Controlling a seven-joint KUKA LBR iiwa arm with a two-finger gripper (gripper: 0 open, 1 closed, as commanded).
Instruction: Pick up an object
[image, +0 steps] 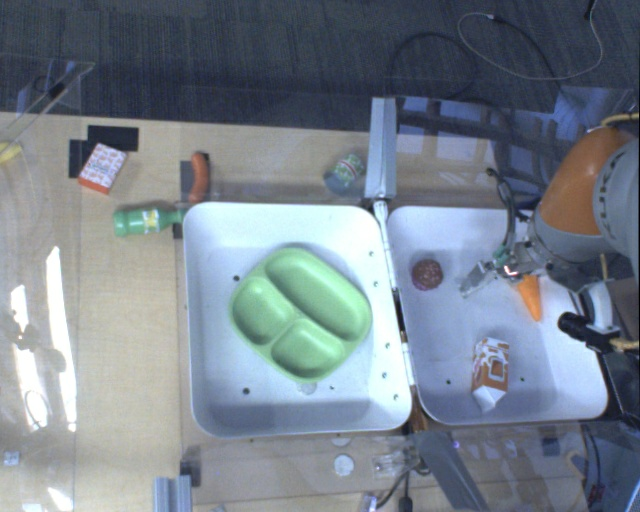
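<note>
In the right white bin (560, 405), the grey two-finger gripper (488, 275) sits low over bare floor between the round brown ball-like object (427, 273) and the orange carrot-shaped piece (529, 297). Can't tell its state from this angle; nothing visible between the tips, so I'd call it empty-handed.

Candidates: brown ball near the bin's left wall, orange cone just beside the wrist, white-and-orange crumpled packet (489, 368) lower down, apart from both.

Risks, as I read it:
- Gripper is between targets, not over one. Closing here likely grabs air.
- Ball is round; an off-centre pinch would probably squirt it toward the wall.
- Cone lies partly under the arm (590, 190), so it's occluded and could get nudged.
- Packet looks flat and floppy; fingers may skate over it.

The green three-compartment plastic tray (300, 312) fills the left white bin (210, 330), well apart, no interference.
</note>
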